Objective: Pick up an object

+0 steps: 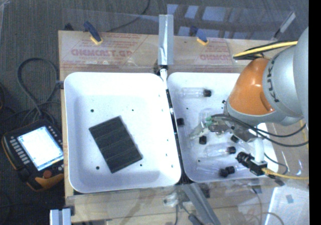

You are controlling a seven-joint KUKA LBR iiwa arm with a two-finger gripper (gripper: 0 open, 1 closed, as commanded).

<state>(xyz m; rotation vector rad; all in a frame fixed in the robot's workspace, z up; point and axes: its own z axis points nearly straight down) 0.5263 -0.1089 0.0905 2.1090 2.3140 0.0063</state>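
Note:
A black ribbed rectangular pad point(115, 144) lies flat in the left bin point(80, 88). In the right bin point(175, 88) lie several clear tubes with black caps: one at the back point(194, 91), one near the middle point(218, 151), one at the front point(209, 171). My gripper point(214, 125) is low over the middle of the right bin, mostly hidden under the orange wrist band point(253, 93). It sits right by a clear, greenish-tinted piece point(203, 125). I cannot make out anything held.
Small loose black caps lie at the right bin's left side point(179, 121) and near its centre point(202, 139). A metal divider post point(165, 38) stands behind the bins. A teach pendant point(35, 151) lies on the floor at left. Cables trail from the arm at right.

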